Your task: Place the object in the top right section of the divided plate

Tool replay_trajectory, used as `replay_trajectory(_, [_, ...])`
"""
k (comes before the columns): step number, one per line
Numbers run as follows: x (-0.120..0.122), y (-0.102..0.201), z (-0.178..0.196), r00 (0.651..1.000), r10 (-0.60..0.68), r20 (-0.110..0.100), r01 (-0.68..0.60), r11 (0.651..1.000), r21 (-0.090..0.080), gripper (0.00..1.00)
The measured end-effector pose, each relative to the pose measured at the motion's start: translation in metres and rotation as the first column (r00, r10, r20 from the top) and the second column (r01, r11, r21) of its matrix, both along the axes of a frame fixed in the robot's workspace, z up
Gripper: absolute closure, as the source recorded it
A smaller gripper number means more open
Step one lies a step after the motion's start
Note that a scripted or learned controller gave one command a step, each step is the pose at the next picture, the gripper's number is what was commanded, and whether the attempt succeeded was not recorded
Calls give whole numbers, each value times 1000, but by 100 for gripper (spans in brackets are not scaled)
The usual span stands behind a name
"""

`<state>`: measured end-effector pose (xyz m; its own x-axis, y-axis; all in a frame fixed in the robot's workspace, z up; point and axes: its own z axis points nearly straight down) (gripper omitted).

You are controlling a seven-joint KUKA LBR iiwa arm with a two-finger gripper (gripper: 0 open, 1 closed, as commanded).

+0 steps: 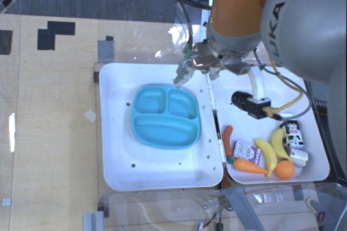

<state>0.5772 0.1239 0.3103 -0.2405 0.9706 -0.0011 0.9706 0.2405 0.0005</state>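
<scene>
A blue divided plate [165, 117] sits in the left white bin [116, 138], its one long section nearest the camera and two smaller sections at the far side, long axis running left to right. All three sections look bare.

The gripper [187, 74] hangs just above the plate's far right corner, over the wall between the bins. One slim finger [179, 79] points down and left; whether the fingers grip anything is too small to tell.

The right white bin [320, 170] holds toy food clustered at its near end: a red sausage [227, 136], a pink carton [246, 149], a carrot [250, 166] lying left to right, two bananas [272, 147], an orange [285, 169], and a small black-and-white patterned carton [293, 135].

The grey arm [303, 18] bears large black letters, partly visible, reading "UKA".
</scene>
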Motion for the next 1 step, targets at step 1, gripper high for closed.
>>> replay_trajectory(1, [0,0,0,1000,0,0,0,1000,0,0])
